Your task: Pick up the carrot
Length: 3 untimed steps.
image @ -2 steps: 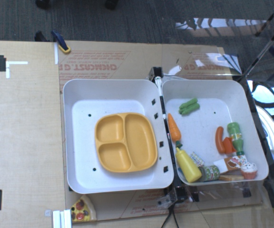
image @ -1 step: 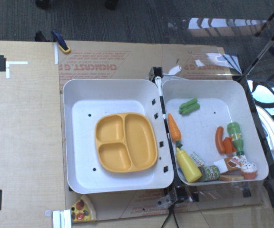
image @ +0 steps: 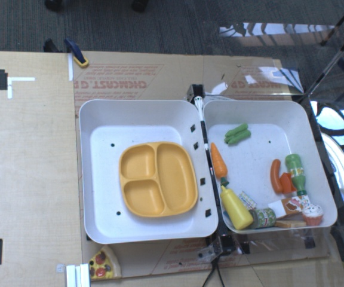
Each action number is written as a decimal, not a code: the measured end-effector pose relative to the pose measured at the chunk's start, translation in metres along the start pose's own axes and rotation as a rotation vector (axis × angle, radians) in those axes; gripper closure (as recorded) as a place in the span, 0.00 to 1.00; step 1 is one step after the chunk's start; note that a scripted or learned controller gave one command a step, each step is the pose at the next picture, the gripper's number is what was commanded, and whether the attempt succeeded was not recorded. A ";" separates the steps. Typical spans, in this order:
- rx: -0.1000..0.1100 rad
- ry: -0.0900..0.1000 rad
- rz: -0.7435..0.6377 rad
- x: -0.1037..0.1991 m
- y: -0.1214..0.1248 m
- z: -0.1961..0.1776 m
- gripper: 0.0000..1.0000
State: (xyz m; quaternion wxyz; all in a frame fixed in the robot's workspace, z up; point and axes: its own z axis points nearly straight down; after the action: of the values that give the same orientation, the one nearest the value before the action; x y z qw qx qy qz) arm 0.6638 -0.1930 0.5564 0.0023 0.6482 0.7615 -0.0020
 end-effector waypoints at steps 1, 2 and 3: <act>-0.002 -0.003 -0.004 0.001 0.002 -0.009 1.00; -0.001 -0.002 -0.003 0.001 0.002 -0.008 0.00; -0.004 -0.005 -0.007 0.002 0.004 -0.017 1.00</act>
State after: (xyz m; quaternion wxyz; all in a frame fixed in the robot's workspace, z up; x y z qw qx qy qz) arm 0.6671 -0.1901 0.5739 0.0057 0.6453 0.7639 -0.0023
